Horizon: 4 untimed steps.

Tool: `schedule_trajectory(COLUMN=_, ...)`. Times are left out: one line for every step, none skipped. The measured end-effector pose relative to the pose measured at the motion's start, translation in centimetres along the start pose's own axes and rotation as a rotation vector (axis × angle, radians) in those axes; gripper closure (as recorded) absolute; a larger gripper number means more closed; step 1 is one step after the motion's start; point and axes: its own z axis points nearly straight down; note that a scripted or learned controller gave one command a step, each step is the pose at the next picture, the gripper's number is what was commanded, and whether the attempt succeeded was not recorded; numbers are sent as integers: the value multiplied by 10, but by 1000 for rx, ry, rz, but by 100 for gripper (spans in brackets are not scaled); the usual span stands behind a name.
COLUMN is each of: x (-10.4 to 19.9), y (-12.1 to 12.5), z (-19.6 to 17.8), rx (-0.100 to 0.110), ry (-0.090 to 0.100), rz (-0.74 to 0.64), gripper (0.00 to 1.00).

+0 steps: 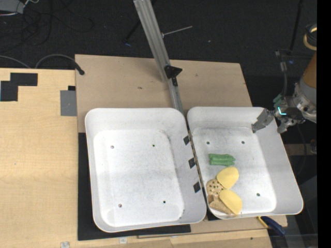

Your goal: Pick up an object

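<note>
Claw (pixel 272 121): fingers apart, empty, above right bin's (pixel 269 154) far edge.
Green piece (pixel 221 159): light, probably rigid; grip across narrow sides.

The arm (pixel 310 81) runs off the right edge, leaving just its wrist in sight; the claw (pixel 270 121) is small and dark, its fingers too blurred to read; a tan, holed piece (pixel 213 189) lies half under the yellow pieces (pixel 228 188); a blue-and-yellow thing (pixel 272 225) pokes out below the right bin (pixel 279 159), mostly hidden.
</note>
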Motion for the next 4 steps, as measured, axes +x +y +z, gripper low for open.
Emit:
schedule_trajectory(x=0, y=1, z=-2, rx=-4, ry=-2, rz=-2, gripper=0)
schedule_trajectory(x=-1, y=-8, z=45, rx=1, ry=0, rz=1, gripper=0)
schedule_trajectory(x=6, y=-16, z=103, rx=2, ry=1, rz=1, gripper=0)
schedule_trajectory(x=6, y=-15, z=150, rx=-7, ry=-2, rz=2, gripper=0)
